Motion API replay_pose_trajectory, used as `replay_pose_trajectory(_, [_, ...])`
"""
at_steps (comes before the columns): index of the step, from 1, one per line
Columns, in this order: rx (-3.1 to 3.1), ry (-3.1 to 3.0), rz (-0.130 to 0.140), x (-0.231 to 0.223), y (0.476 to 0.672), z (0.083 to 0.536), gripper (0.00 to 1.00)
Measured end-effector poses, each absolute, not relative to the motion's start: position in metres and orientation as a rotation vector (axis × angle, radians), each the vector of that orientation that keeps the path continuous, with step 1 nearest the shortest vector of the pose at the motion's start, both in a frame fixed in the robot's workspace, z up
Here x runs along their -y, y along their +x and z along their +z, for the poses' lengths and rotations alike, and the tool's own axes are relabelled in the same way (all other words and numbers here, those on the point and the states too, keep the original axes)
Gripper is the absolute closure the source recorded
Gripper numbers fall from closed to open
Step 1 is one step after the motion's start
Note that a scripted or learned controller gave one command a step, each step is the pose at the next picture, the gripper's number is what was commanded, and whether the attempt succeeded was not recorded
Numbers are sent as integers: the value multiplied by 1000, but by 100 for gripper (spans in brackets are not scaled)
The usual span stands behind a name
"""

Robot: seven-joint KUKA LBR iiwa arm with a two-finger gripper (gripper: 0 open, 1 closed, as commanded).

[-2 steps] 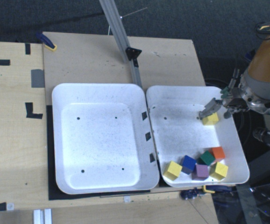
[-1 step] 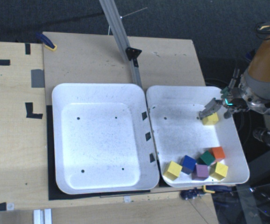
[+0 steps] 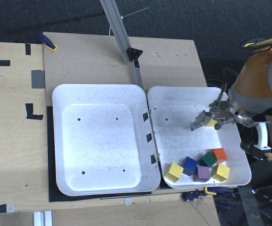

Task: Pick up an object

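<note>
Grey metal fingers [image 3: 199,122] at the tip of the two-finger gripper [image 3: 206,121], stretched leftward over the floor of the right shallow white plastic bin [image 3: 173,102]. Seemingly clenched on a small yellow cube [image 3: 212,123], a sliver of yellow showing between them; hard to confirm at this size. Behind them, the grey wrist and the orange band of the arm [image 3: 256,76], entering from the right.

Nearer the front rim of the same bin, a loose cluster of small blocks: a yellow block [image 3: 174,171] at the left, a blue block [image 3: 189,165] just beside it, a purple block [image 3: 203,173] touching a dark green block [image 3: 208,159], an orange block [image 3: 220,154] behind, and another yellow block [image 3: 222,172] at the right end.

Alongside to the left, touching rims, the left shallow white plastic bin [image 3: 60,140]. Beneath both, a light wooden tabletop [image 3: 79,55], with a slanted grey metal rail [image 3: 117,25] crossing above.
</note>
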State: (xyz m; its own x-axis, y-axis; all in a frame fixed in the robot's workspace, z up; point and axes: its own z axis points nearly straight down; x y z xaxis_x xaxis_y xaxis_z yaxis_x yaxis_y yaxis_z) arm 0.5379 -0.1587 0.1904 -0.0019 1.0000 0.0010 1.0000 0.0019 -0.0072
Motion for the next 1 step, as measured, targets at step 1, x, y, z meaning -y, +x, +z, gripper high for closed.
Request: replay_pose_trajectory(1, [2218,-2215,8,158,538,126,0])
